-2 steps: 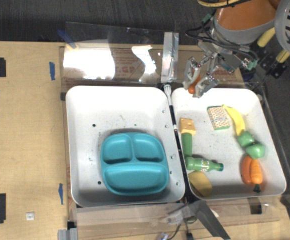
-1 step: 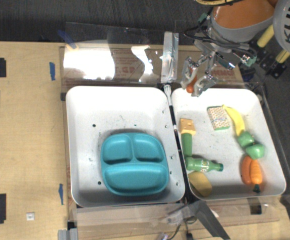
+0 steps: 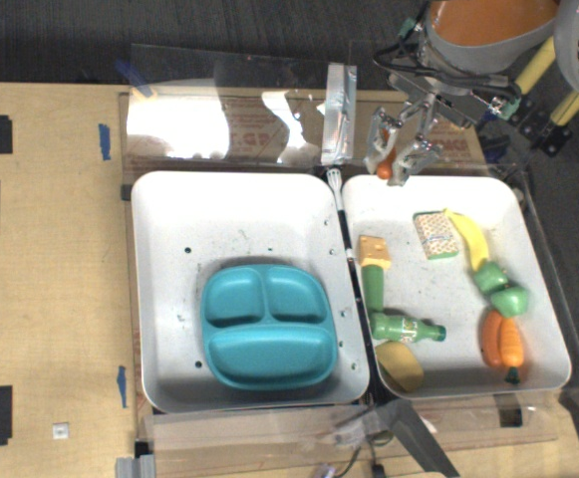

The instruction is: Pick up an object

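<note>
At the bottom of the frame, the right bin (image 3: 543,297) holds all the pickable things. Lowest lies a tan, rounded piece (image 3: 402,364), touching a green bottle (image 3: 407,329) lying on its side just above it. An orange carrot (image 3: 505,341) sits at lower right, with a green piece (image 3: 500,289) above it and a yellow banana (image 3: 469,238) beyond that. A green stick with a tan block on top (image 3: 374,267) runs along the bin's left wall, and a patterned cracker (image 3: 434,235) lies beside the banana. The left bin (image 3: 164,227) carries a teal tray (image 3: 267,327).

Farthest, at upper right, the gripper (image 3: 401,152) hangs over the right bin's far edge, apart from every object. Its fingers look spread, with nothing clearly between them; a small orange spot near the tips is too small to identify.

This reads as the approach step, with no grasp made yet. The next move calls for choosing a target, travelling down-frame over it, and descending with the fingers straddling it. The cracker and banana are nearest.
</note>
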